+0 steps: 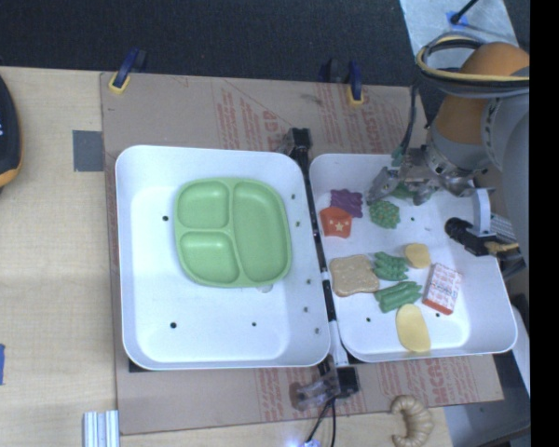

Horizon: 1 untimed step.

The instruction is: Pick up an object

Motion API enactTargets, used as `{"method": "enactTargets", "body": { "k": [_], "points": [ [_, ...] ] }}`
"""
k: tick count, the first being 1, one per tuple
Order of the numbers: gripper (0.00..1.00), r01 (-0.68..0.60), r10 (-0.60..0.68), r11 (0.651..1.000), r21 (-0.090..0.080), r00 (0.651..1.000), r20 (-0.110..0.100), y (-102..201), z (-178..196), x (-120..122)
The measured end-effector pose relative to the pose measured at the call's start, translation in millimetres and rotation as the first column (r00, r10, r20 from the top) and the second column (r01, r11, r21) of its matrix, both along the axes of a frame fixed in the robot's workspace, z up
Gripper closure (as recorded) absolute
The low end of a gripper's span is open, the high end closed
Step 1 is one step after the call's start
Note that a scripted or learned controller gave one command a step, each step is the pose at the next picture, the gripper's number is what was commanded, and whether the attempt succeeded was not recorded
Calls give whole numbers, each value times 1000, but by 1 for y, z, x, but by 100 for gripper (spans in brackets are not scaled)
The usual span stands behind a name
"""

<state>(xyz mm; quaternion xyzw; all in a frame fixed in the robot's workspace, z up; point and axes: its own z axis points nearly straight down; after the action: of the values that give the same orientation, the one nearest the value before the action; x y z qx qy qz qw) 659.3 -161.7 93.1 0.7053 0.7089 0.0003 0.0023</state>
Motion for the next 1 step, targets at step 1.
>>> {"method": "enactTargets", "body": {
  "k": [1],
  "points": [
    [0,3,-3,1000,6,1000,-17,39,-2,-106]
  ]
}}
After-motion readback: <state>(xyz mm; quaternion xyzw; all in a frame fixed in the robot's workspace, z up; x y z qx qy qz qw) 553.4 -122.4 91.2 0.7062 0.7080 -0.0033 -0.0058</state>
